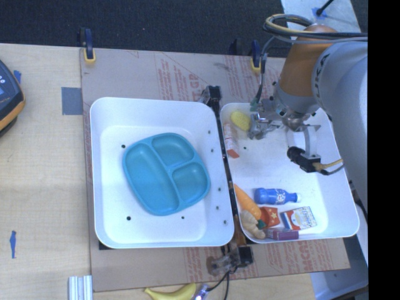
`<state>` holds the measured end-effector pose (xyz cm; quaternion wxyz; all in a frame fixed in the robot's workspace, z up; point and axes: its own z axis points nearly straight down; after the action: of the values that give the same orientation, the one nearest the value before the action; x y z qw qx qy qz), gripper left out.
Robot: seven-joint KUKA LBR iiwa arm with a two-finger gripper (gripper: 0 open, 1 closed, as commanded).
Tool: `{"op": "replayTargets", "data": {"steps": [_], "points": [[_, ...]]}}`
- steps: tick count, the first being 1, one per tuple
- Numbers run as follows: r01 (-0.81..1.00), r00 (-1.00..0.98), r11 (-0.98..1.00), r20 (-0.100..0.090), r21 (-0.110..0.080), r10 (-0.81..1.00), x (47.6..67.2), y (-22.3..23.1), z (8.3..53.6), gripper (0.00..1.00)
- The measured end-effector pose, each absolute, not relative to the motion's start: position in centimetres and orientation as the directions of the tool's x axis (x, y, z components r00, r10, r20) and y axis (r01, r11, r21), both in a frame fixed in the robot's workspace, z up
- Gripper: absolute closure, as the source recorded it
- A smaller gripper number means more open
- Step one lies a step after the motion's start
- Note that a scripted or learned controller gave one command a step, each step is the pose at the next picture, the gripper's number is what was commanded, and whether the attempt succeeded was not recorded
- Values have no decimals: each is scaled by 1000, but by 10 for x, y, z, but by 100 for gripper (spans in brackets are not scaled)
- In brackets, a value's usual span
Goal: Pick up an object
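Observation:
My gripper [257, 127] hangs over the far left part of the right bin [340, 186], just right of a yellow lemon-like object [240, 120]. Nothing shows between the gripper and any object. In the near part of that bin lie a blue bottle [275, 196], an orange carrot [244, 198], a red and white carton [294, 219], a purple marker [282, 234] and a tan piece [250, 220]. A small red and white tube [229, 140] lies by the bin's left wall.
The left bin [106, 167] holds a blue divided plate [165, 172]. A banana [170, 290] lies on the bench at the near edge. A yellow and black device [7, 99] sits at the far left. Clamps [87, 44] stand at the back.

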<state>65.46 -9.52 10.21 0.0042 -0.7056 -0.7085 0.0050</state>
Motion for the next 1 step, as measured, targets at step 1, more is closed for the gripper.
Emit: {"op": "replayTargets", "data": {"steps": [1], "points": [[1000, -2, 2, -1, -3, 1000, 598, -154, 161, 100]]}}
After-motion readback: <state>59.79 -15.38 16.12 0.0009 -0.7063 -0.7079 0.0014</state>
